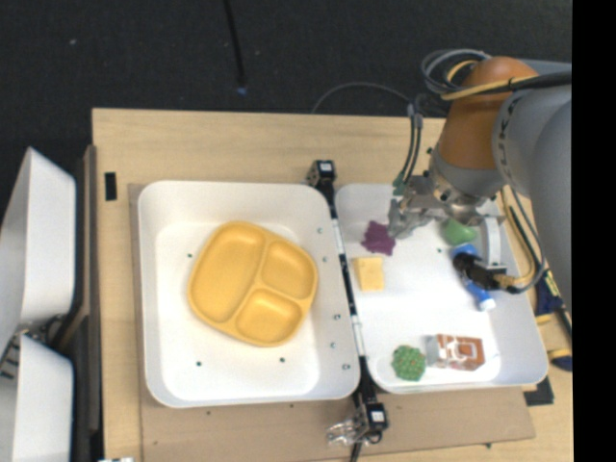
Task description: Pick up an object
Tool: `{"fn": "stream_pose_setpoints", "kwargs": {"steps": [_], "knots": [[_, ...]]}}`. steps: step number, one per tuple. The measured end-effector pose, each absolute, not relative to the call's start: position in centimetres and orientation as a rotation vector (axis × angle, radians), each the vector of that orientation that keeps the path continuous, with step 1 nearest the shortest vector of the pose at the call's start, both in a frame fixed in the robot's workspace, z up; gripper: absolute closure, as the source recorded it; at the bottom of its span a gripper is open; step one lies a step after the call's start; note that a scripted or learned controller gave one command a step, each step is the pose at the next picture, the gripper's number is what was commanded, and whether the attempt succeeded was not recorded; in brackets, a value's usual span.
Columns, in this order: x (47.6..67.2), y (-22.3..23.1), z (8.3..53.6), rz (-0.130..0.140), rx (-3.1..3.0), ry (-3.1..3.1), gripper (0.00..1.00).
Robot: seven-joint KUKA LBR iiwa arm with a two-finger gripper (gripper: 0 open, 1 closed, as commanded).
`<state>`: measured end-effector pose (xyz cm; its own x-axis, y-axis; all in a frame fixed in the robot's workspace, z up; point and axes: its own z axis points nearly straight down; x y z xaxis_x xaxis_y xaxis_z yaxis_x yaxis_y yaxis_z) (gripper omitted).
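In the right bin [438, 301] lie several small objects: a purple piece [379, 240] at the upper left, a yellow block [371, 273] just below it, a green lump [459, 230], a blue item [474, 277] by the right wall, a green broccoli-like piece [408, 362] and an orange-and-white packet [456, 351] near the front. My gripper [405, 215] hangs over the bin's far end, just right of and above the purple piece. Nothing shows between its fingers.
The left bin [164, 258] holds a yellow three-compartment plate [252, 282]. A black clamp [321, 172] sits at the far end of the divider between the bins. Cables run down the arm along the right bin's right side. White boxes stand off the bench's left edge.
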<state>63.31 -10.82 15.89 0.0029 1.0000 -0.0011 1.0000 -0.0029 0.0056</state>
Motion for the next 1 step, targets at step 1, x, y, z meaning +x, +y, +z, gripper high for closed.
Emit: {"fn": "stream_pose_setpoints", "kwargs": {"steps": [1], "knots": [[63.73,-10.13,22.01,0.008,2.213,2.221,1.00]]}}
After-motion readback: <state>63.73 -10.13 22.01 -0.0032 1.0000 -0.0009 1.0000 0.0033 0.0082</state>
